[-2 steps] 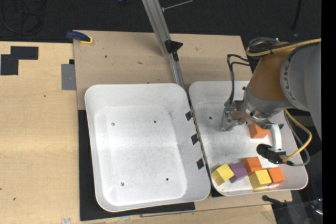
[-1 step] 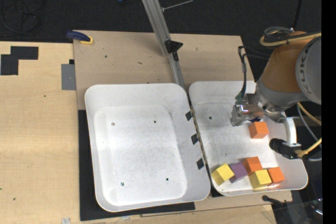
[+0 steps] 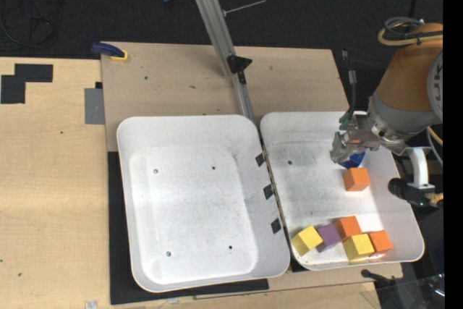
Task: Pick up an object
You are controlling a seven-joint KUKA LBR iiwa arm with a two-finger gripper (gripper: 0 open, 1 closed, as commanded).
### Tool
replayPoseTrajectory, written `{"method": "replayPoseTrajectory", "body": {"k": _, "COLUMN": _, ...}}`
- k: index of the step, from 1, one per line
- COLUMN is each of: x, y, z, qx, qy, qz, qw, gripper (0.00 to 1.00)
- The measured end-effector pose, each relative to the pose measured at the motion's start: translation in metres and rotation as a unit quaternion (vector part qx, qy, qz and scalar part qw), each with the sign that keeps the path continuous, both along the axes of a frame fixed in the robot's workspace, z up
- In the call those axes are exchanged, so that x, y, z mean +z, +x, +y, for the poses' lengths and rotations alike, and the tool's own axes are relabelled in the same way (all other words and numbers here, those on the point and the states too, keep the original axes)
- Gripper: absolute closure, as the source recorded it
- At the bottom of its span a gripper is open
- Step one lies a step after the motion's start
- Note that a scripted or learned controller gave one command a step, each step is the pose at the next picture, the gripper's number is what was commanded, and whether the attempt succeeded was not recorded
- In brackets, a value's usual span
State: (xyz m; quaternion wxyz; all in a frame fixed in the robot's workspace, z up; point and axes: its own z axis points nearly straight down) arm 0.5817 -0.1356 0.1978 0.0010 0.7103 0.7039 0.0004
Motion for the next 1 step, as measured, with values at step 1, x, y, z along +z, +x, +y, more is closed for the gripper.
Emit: {"method": "replayPoseTrajectory", "body": {"k": 1, "x": 0.0468, "y": -0.0059, "z": 0.0041, "qx": 0.005, "qy": 0.0003, "qz": 0.0, "qw": 1.0, "gripper": 1.0}}
